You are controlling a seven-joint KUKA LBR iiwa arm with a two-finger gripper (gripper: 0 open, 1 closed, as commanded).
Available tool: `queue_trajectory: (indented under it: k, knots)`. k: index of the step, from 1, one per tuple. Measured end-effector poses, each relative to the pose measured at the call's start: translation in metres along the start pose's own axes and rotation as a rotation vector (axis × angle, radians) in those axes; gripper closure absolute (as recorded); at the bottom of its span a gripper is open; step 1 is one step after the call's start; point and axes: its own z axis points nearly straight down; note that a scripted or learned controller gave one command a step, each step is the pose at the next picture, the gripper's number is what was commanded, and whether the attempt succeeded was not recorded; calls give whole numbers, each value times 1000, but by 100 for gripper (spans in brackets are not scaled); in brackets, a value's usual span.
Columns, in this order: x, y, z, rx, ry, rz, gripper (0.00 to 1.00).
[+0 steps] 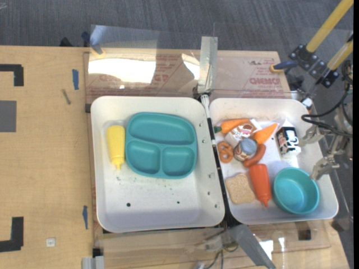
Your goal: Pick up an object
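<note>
The left bin holds a teal divided plate with a yellow mustard bottle lying along its left side. In the right bin a teal bowl sits at the front right. An orange bottle-like toy lies beside it, next to a slice of bread. Further back are a pretzel, a carrot, an orange wedge, a round grey piece and a small black-and-white can.
Clear plastic sheeting lies behind the bins. Yellow poles with black clamps stand at the back right. Cables and metal brackets crowd the right bin's right rim. The brown bench top spreads to the left.
</note>
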Motion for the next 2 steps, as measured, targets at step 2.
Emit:
queue_trajectory:
  k: [2]
  knots:
    - [-71,92,127,2,-10,-87,0]
